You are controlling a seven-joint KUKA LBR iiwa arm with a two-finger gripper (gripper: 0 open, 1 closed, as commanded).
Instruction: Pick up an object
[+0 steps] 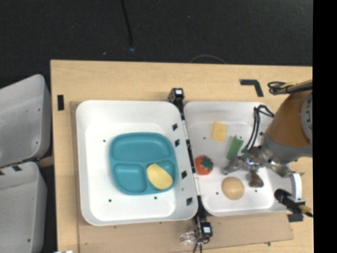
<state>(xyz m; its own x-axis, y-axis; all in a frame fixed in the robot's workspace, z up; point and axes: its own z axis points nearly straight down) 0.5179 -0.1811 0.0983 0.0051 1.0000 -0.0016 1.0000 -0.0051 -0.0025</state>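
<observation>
No text, label, brand, number or sign can be read on the bench, the bins or anything in them.

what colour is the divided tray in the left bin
Teal blue, seen in the camera view: the divided tray, holding a yellow object.

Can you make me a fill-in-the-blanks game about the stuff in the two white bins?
1. The yellow lemon lies in the ____ divided plate.
2. That plate sits in the ____ bin.
3. The tomato in the right bin is coloured ____.
4. The tool hangs over the ____ bin, close to the green block and the tan ball.

Missing words: blue; left; red; right
</observation>
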